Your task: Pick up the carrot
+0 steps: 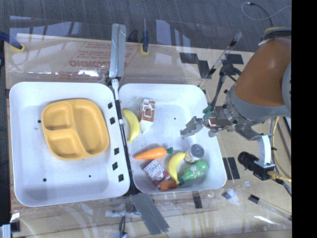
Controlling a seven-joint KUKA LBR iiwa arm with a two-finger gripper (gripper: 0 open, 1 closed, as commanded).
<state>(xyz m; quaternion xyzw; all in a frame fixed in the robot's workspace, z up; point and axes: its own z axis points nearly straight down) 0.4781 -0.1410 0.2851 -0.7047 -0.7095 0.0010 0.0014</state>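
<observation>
We are hovering our jaws, apparently parted and holding nothing, right of the carrot (150,153), still lying ungrasped in the right bin (163,90).

Item count by type:

- Bins: two, a left bin (25,182) and a right bin (173,95).
- Yellow divided plate (74,128): one, with three compartments.
- Bananas: two, one (131,124) at the right bin's left wall and one (175,165) near its front.
- Carrot (150,153): one.
- Carton (146,112): one.
- Can (196,151): one.
- Green bottle (194,171): one.
- Red packet (154,170): one.
- End effector (195,127): one.
</observation>
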